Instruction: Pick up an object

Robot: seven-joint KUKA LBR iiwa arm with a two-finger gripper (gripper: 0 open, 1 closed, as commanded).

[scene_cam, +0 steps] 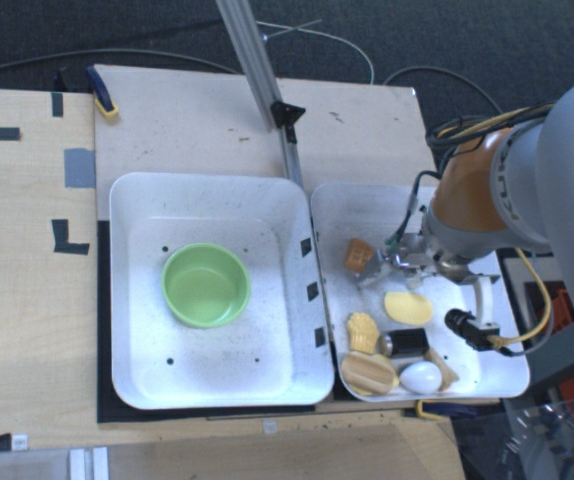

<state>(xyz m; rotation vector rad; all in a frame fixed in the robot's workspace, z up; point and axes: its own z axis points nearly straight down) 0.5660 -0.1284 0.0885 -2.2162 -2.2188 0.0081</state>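
Orange-banded, the arm's gripper [399, 264] hung low in the right bin [487, 368], jaws apparently spread and gripping nothing; brown block [358, 256] lay just beside, unlifted; the pick remained undone.

the desk [27, 298] is a pale wooden surface with a lighter board [207, 118] laid across its far side, marked with a few dark tape pieces [64, 236] and a grey patch [79, 167] toward the left. two shallow white bins sit directly on it side by side and touching, the left bin [137, 193] larger and the right bin [512, 378] smaller, both over a black mat [104, 318] that shows at the left bin's edge. a blue and yellow clamp [101, 93] rests at the board's far left corner, a thin white cable [337, 46] loops across its far edge, and a slanted metal post [252, 53] meets the board near the seam between the bins.
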